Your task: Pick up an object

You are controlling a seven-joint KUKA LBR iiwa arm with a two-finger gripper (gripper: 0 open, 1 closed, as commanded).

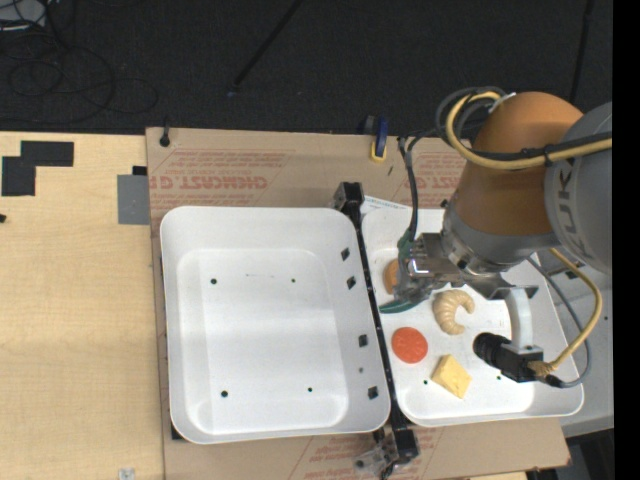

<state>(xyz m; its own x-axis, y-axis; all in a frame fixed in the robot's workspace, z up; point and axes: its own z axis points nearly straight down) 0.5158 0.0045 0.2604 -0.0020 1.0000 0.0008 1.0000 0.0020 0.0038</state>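
The arm (520, 173) reaches in from the right and hangs over the right bin (492, 396), its orange band above the bin's far half. The gripper (408, 273) is low at the bin's left side, close to the wall shared with the left bin (260, 318). The wrist and its metal parts cover the tip, so I cannot tell whether the gripper is open or closed, and nothing can be seen held in it. All the things to pick lie in the right bin. A small rounded orange object (392, 276), perhaps a toy fruit though mostly hidden, sits right at the gripper, against its left side. A thin teal strip (400, 308) curves just below the gripper on the bin floor. A pale toy croissant (453, 310) lies just to the right of the strip, near the bin's middle, apart from the gripper. A flat red disc (409, 344) rests nearer the camera, beside the shared wall, and a yellow wedge (451, 376) that looks like cheese lies just to its right, near the front rim. The disc, wedge and croissant do not touch. Black clips (362, 340) run along the seam between the bins. Both bins sit on a cardboard sheet (250, 173) with red print, laid on the pale wooden bench (70, 318), and a blue clamp (378, 138) grips the sheet's far edge.
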